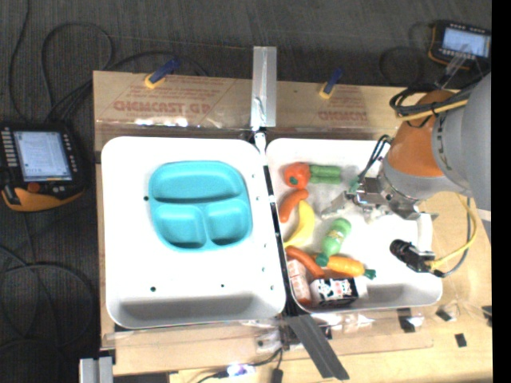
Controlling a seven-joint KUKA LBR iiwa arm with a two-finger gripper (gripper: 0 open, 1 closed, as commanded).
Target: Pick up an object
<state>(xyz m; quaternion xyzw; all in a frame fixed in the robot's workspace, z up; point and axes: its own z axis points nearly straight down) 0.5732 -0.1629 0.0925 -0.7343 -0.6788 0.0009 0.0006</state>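
Objects to pick: a cluster of toy foods lies in the right bin (431, 294), crowded toward its left wall.
Orange pepper (296, 174): near the top of the cluster, touching the green vegetable (325, 173) that lies just to its right.
Orange carrot-like piece (291, 205): below the pepper, leaning against the bin's left wall.
Banana (303, 223): yellow, curved, just beside and under that orange piece.
Green bottle (334, 238): right of the banana, tilted, its lower end near the carrot.
Carrot (350, 266): orange with a green tip, lying across the lower part of the cluster, just above the carton.
Milk carton (333, 290): black and white, on its side at the bin's front edge, with a reddish piece (300, 260) beside it on the left.
Gripper (357, 200): over the right bin's middle, just right of the banana and above the green bottle; nothing sits between its fingers, and whether they are spread or pressed together cannot be told.
Arm (447, 146): grey with an orange band, covering the bin's upper right corner.
In the way: the foods press against one another and the left wall, leaving little room around any single piece.
Left bin (128, 286): holds a blue divided tray (200, 203) at its centre.
Surroundings: cardboard sheet (192, 102) behind the bins; a handheld controller (40, 166) on the floor at far left.
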